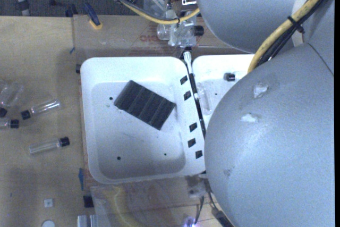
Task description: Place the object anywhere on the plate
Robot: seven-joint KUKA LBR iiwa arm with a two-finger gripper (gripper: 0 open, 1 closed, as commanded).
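Observation:
A dark grey ribbed rectangular plate (145,104) lies tilted on the floor of the left white bin (101,162), toward its back. The big grey arm (271,141) covers most of the right bin (212,69), and whatever lies under it is hidden. A small dark thing (229,77) shows on the bare back strip of the right bin; I cannot tell what it is.
Several small clear vials with black caps (49,144) lie on the wooden bench left of the bins. Yellow cables (138,8) and a clear fixture (180,32) sit behind the bins. Black clips (191,114) line the divider between the bins.

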